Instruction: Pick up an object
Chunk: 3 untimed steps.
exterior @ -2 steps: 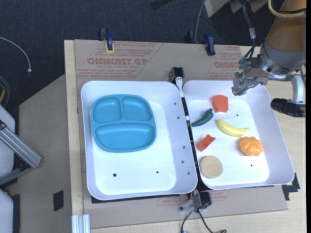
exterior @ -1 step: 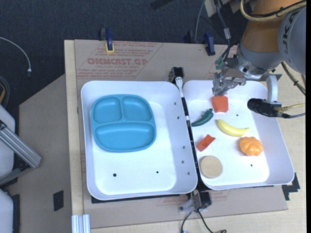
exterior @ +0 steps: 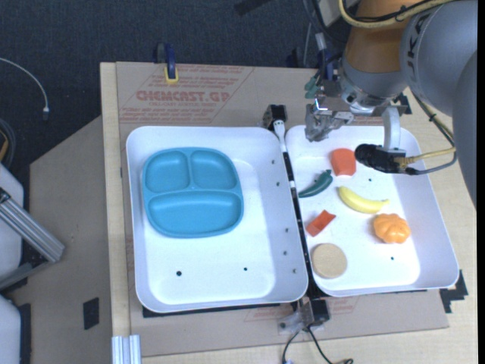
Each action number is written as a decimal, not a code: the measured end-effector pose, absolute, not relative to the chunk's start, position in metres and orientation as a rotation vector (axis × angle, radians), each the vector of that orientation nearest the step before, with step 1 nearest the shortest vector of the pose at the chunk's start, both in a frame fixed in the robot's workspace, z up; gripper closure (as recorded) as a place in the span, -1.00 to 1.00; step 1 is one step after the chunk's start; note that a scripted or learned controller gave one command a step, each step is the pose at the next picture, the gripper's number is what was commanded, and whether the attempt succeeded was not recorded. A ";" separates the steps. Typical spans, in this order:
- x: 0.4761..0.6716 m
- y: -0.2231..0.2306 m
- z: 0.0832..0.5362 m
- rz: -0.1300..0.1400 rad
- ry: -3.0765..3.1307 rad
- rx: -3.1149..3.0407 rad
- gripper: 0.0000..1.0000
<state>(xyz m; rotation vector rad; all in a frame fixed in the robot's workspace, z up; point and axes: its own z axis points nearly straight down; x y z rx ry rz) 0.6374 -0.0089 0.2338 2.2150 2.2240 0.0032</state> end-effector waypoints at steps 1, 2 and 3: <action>0.640 0.037 0.221 -0.002 2.224 2.220 1.00; 0.629 0.087 0.219 -0.003 2.227 2.220 1.00; 0.629 0.085 0.219 -0.003 2.224 2.222 -1.00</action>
